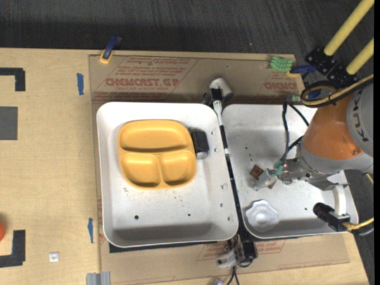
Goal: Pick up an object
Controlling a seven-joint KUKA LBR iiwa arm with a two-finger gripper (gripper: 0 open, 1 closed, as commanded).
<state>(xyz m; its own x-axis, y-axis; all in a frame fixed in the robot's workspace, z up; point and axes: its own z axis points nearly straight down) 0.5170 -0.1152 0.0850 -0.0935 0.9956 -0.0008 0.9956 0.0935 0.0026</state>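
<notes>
Brown object (pixel 256 171) just beside gripper (pixel 274 177)

Green clamp (pixel 281 64), perhaps, on cardboard sheet (pixel 148 79)

A pale wooden bench (pixel 47 177) fills most of the scene, with black tape marks (pixel 13 79) at its left edge and short blue tape strips (pixel 80 83). A brown cardboard sheet (pixel 148 76) with red printing lies on it. Beyond the far edge runs dark grey carpeted floor (pixel 178 10). Light is even.
</notes>
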